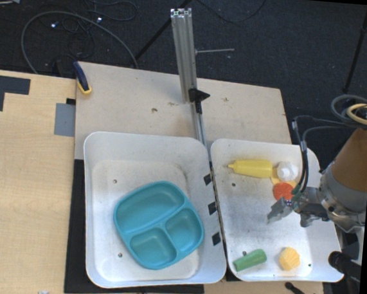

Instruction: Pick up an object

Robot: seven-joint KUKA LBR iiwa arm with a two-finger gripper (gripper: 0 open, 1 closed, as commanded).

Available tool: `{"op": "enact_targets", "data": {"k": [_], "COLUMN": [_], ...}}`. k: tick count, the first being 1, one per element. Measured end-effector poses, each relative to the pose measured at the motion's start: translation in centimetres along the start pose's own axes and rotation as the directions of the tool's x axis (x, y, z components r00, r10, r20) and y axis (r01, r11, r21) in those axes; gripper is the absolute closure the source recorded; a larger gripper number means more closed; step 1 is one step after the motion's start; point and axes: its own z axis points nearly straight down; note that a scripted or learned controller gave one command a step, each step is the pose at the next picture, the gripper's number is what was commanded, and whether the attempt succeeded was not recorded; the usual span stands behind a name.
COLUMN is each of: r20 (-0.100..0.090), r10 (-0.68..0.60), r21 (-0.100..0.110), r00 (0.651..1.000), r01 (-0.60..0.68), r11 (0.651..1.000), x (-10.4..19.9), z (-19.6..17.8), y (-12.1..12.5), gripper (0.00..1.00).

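My end effector hangs over the right-hand shallow white plastic bin, toward its right side, with my grey arm and its orange band coming in from the right. Whether its tips are spread or pressed together I cannot tell from this angle; nothing shows between them.

Just left of and slightly farther than my end effector lies a small round orange-red object, partly behind the wrist cabling. Farther back in the same bin a yellow plastic squeeze bottle lies on its side, and a small white rounded object sits just to its right. Nearer the front edge, a green cylindrical piece lies tilted, and a small yellow lumpy object rests to its right, apart from it.

The left-hand shallow white bin holds a teal plastic plate with three compartments, lying flat near the front right of that bin.

Both bins rest on the pale wooden bench. A grey metal post rises from the far side of the bench, between the two bins.
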Motion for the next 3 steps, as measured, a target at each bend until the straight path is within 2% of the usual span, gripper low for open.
{"op": "enact_targets", "data": {"k": [1, 2, 3], "r20": [0.002, 0.0, 0.0], "r10": [-0.002, -0.002, -0.002], "r21": [-0.013, -0.006, -0.008], "r00": [1.0, 1.0, 1.0], "r01": [0.003, 0.002, 0.002], "r11": [1.0, 1.0, 1.0], "x": [0.0, -0.7, -1.2], "z": [-0.6, 4.5, 9.4], "y": [0.3, -0.5, 0.2], "gripper": [0.0, 0.0, 0.0]}}
